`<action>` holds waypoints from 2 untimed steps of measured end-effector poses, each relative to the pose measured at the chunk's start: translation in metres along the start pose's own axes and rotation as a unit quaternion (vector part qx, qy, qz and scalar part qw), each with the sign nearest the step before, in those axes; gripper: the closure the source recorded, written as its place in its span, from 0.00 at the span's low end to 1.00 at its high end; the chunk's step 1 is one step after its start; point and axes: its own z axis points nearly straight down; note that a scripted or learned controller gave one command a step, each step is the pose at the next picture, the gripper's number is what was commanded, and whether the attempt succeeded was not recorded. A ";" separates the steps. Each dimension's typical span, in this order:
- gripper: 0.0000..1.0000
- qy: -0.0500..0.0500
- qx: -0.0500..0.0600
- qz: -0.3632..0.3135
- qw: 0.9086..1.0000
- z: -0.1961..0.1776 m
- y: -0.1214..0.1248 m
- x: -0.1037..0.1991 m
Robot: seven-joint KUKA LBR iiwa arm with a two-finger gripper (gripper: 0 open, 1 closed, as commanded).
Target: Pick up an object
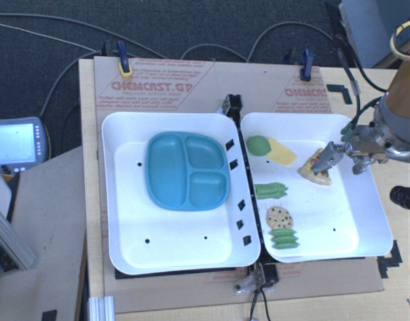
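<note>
In the right bin lie several toy foods. A green round piece and a yellow piece sit at the back left. An orange and yellow wedge lies near the middle. Along the bin's left side are a green pod, a speckled cookie and a green ridged piece. My gripper reaches in from the right and hangs low, right beside the wedge's right end. I cannot tell whether it touches the wedge.
The left bin holds a blue divided plate. A black clip-studded divider separates the bins. Clamps hold the cardboard base at the back. Bare floor shows in the right bin's front right part.
</note>
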 end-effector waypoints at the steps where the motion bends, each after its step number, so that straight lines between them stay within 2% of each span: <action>1: 0.00 -0.001 -0.006 -0.001 1.000 -0.006 0.002 0.000; 2: 0.00 0.000 -0.004 -0.001 1.000 0.040 -0.006 0.001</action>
